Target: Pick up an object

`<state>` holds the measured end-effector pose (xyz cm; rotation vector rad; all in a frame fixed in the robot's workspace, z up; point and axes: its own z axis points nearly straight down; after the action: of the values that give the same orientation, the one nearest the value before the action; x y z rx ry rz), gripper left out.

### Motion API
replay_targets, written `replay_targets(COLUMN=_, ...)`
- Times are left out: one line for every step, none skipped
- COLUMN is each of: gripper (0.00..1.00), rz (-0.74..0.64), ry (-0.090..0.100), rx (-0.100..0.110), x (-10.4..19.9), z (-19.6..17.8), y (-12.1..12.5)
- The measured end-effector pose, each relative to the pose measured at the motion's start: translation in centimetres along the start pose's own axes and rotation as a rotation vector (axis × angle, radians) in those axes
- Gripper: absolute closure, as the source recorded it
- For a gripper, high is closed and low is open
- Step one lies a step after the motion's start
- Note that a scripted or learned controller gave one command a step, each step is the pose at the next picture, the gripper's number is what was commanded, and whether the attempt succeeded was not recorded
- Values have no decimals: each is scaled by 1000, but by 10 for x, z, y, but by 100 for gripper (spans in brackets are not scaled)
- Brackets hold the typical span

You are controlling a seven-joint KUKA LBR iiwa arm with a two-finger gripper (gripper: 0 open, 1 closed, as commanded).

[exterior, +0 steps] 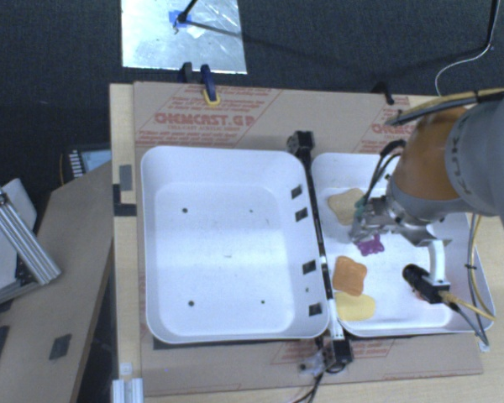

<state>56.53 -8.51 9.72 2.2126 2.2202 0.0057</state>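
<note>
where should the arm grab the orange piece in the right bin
Grip the orange piece across its narrower sides, coming straight down from above. It lies flat on the right bin floor, with the bin wall close on its left and a yellow piece touching its lower edge.

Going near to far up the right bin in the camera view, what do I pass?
Yellow piece → orange piece → purple piece beside the gripper → pale beige piece nearest the far wall of the right bin.
</note>
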Motion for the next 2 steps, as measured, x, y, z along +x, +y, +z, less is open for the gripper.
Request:
replay_targets(gripper=100, rz=10, ry=-3, rx=-1, x=-62, z=-104, y=-57)
replay_targets(gripper=100, rz=-5, ry=2, rx=-5, x=-23, z=-218, y=-76)
